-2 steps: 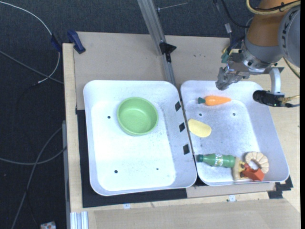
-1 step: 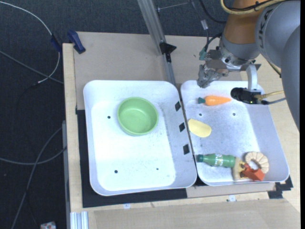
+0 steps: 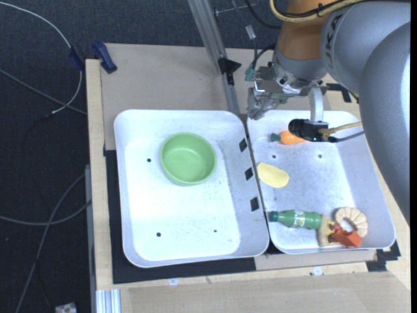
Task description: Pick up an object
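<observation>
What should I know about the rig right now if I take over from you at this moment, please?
Hand: above the far left corner of the right bin, nothing seen in it; open or shut can't be told.
Right bin: orange carrot-like toy near the far edge, yellow piece mid-left, green bottle lying at the near edge, red and tan toy in the near right corner.
Left bin: green bowl.
Done: nothing picked yet.
Left: grasp and lift one object.

It looked like a robotics lab: a plywood tabletop [image 3: 163, 77] bore two white bins [image 3: 130, 194], with loose cables [image 3: 39, 18] on dark carpet
</observation>
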`<action>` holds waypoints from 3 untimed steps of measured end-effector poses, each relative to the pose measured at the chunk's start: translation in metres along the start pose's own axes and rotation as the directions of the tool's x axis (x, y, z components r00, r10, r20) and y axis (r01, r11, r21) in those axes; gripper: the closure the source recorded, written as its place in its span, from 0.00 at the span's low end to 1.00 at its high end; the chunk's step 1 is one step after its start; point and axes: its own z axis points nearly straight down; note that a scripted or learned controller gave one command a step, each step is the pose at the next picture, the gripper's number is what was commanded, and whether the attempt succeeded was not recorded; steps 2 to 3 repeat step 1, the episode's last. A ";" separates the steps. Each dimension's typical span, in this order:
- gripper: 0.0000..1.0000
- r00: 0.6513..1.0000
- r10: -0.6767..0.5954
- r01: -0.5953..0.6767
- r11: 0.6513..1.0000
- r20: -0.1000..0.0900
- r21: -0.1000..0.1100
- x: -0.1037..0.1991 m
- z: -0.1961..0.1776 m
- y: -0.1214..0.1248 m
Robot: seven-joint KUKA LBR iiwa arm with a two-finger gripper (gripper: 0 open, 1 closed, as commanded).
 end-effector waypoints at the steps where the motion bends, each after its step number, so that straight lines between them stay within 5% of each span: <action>1: 1.00 1.000 -0.001 0.001 1.000 -0.001 0.000 0.060 -0.022 0.009; 3: 1.00 1.000 -0.001 0.001 1.000 -0.001 0.000 0.060 -0.022 0.009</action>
